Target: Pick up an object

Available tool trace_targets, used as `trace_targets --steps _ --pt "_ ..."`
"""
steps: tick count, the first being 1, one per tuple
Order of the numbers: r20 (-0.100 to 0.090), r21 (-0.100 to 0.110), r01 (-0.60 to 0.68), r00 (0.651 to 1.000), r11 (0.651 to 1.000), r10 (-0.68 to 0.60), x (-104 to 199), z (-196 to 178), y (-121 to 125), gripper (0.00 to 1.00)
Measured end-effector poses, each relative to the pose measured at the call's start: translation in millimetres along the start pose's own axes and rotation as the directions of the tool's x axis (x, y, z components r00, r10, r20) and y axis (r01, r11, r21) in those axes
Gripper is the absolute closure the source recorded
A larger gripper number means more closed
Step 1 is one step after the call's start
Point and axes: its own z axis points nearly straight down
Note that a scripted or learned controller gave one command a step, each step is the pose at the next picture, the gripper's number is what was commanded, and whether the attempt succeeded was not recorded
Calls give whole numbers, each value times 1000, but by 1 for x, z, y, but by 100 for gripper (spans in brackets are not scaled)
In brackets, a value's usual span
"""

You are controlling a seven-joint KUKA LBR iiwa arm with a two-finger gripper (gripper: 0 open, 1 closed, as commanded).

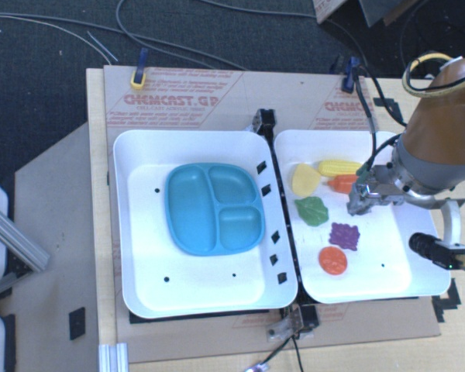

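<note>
The right bin [387,281] holds several toy foods. A yellow corn cob [337,167] lies at the back, with an orange piece [342,183] just in front of it and a yellow lump [305,179] to their left. A green leafy piece [313,210], a purple grape bunch [345,235] and a red-orange tomato [333,261] lie nearer the front. My gripper [362,199] hangs low over the right bin, just right of the orange piece and above the grapes. Nothing shows between its fingers.
The left bin [132,208] holds a blue divided plate [215,208]. A black divider with clips [273,208] separates the two bins. The arm's grey and orange body [442,142] covers the right bin's back right part. Cables lie on the floor behind the bench.
</note>
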Motion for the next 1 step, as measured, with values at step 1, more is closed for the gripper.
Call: trace_targets --steps 1 --pt "1 -1 -2 1000 1000 2 -8 -51 9 100"
